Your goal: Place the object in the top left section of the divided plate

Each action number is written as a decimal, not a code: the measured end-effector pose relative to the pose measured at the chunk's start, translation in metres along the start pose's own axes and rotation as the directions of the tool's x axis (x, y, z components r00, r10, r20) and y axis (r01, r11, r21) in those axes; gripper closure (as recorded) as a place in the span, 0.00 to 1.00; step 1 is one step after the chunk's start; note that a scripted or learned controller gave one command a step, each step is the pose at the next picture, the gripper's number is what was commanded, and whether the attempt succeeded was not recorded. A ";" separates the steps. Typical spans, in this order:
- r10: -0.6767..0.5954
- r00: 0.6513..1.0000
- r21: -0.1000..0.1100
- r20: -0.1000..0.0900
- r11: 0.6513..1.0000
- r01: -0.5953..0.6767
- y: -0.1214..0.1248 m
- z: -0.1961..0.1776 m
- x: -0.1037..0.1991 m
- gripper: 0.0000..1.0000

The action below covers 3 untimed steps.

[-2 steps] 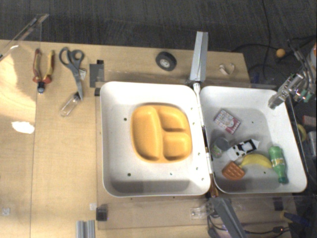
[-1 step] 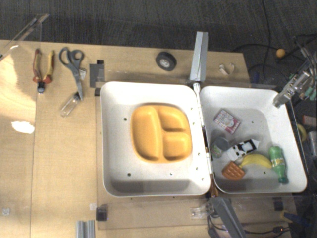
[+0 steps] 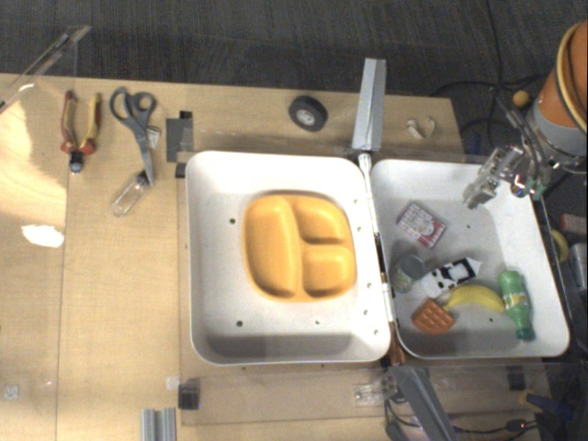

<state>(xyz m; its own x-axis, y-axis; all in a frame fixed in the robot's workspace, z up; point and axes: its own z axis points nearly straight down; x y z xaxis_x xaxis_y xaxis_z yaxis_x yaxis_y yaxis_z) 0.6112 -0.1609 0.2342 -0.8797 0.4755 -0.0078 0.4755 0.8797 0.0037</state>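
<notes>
A yellow divided plate (image 3: 299, 246) lies in the middle of the left bin (image 3: 211, 274), with one long section on its left and two smaller ones on its right. My gripper (image 3: 481, 191) hangs over the far right corner of the right bin (image 3: 542, 338), open, with nothing between its fingers. Below it in that bin lie a pink and white packet (image 3: 420, 224), a grey lump (image 3: 409, 268), a black and white toy (image 3: 455, 273), a yellow banana (image 3: 473, 297), an orange waffle-like piece (image 3: 433, 317) and a green bottle (image 3: 516, 303).
On the bench to the left sit scissors (image 3: 138, 131), red-handled pliers (image 3: 77, 127) and a small black block (image 3: 180, 134). A roll of black tape (image 3: 308, 112) and a grey metal bar (image 3: 369, 104) lie beyond the bins.
</notes>
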 end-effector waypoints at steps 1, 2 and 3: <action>-0.085 0.996 0.001 0.002 0.996 0.085 -0.066 -0.002 0.028 1.00; -0.086 0.996 -0.002 0.012 0.996 0.086 -0.064 -0.015 0.025 1.00; -0.195 0.981 -0.001 -0.001 0.981 0.195 0.015 0.049 0.003 1.00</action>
<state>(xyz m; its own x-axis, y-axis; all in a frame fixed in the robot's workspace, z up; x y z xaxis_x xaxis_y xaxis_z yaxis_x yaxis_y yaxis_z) 0.6158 -0.1464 0.1852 -0.9555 0.2950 -0.0077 0.2950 0.9555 0.0026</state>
